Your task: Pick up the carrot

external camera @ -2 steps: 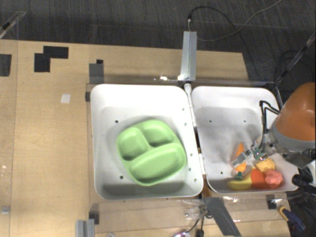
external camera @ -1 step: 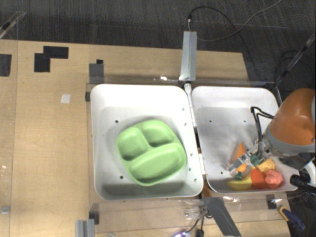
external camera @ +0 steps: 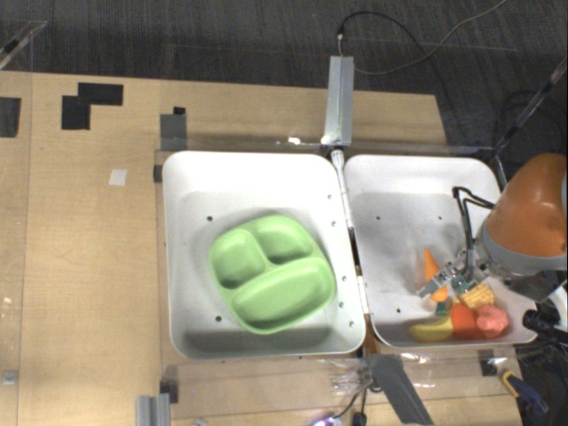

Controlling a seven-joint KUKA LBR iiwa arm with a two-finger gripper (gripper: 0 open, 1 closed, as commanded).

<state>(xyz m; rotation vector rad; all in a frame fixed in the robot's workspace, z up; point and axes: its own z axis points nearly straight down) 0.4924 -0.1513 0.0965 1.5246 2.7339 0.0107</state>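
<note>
Orange carrot (external camera: 429, 264) — one — lies in the right bin (external camera: 399, 193) beside the gripper (external camera: 451, 280) (grip state unclear); one green tray (external camera: 272, 273) sits in the left bin (external camera: 191, 238).

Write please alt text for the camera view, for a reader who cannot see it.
The gripper reaches in from the right and is down at a small orange carrot in the right white bin, next to a cluster of toy food. The left white bin holds a green divided plate.
</note>
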